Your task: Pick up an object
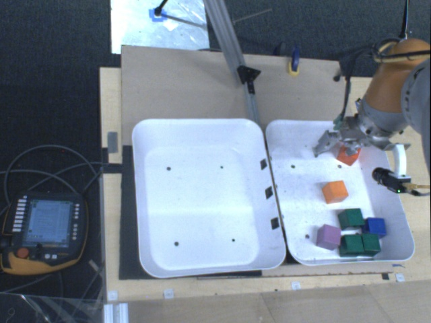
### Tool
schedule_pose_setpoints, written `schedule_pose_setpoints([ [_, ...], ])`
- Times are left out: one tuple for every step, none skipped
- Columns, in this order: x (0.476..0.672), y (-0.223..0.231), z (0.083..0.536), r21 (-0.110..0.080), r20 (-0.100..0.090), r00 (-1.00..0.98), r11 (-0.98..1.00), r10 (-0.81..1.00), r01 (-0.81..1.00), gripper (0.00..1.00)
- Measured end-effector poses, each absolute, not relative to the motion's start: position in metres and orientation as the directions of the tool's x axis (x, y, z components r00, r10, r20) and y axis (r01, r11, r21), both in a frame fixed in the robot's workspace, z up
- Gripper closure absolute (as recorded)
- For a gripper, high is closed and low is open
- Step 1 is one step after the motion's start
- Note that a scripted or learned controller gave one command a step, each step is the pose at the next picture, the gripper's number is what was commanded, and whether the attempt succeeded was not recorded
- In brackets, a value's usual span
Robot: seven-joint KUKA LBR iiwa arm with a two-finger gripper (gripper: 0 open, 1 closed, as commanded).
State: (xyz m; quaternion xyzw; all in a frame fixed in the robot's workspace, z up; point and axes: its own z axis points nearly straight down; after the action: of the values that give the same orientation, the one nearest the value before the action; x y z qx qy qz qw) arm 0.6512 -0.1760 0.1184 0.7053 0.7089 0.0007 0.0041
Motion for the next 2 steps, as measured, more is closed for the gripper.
schedule_pose_setpoints([
  [0.654, -0.177, 0.133, 0.014, -0.005, -0.007, 0.007, 1.0, 1.0, 1.0],
  [0.649, -0.17, 0.193, 0.008, -0.002, -0.006, 0.006, 1.0, 1.0, 1.0],
])
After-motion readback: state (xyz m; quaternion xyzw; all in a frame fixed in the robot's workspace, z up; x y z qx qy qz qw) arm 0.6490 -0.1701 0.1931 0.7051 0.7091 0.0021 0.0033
